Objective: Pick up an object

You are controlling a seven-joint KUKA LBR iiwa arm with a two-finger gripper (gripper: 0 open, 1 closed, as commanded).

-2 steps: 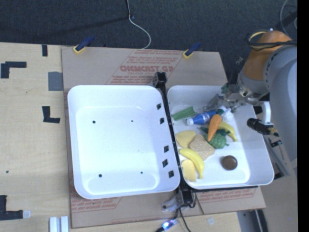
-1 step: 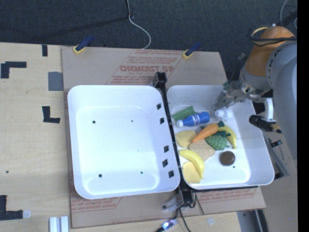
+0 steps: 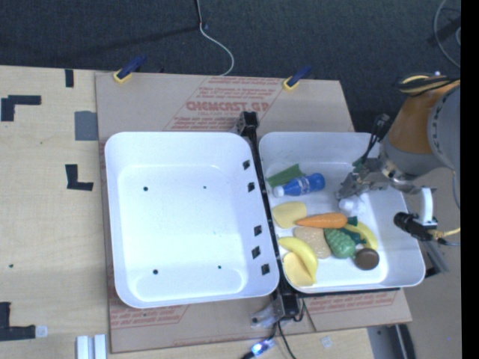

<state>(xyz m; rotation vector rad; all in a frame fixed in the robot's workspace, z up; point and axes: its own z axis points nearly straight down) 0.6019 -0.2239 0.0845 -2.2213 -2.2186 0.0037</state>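
Camera view looks down at a slant on two shallow white bins set side by side on a cardboard sheet over the wooden surface (image 3: 45,200); the left bin (image 3: 179,144) has bare white floor with a few dark dots, while the right bin (image 3: 404,271) carries all the objects; the grey arm with its orange band (image 3: 419,122) reaches in from the right, and its gripper (image 3: 352,193) hangs low over the right bin's middle, just above and to the right of the carrot; whether it is open or closed, and whether anything sits in it, cannot be told from this angle; the objects lie clustered in the nearer half of the right bin: a green-labelled bottle with a blue cap (image 3: 299,183) lies on its side near the divider; below it a pale yellow piece (image 3: 288,214) touches an orange carrot (image 3: 322,221) lying across; a yellow banana (image 3: 299,259) curves near the front left corner, beside a beige lump (image 3: 318,243); a dark green object (image 3: 340,244) sits just right of that, with a brown round object (image 3: 366,259) near the front right.
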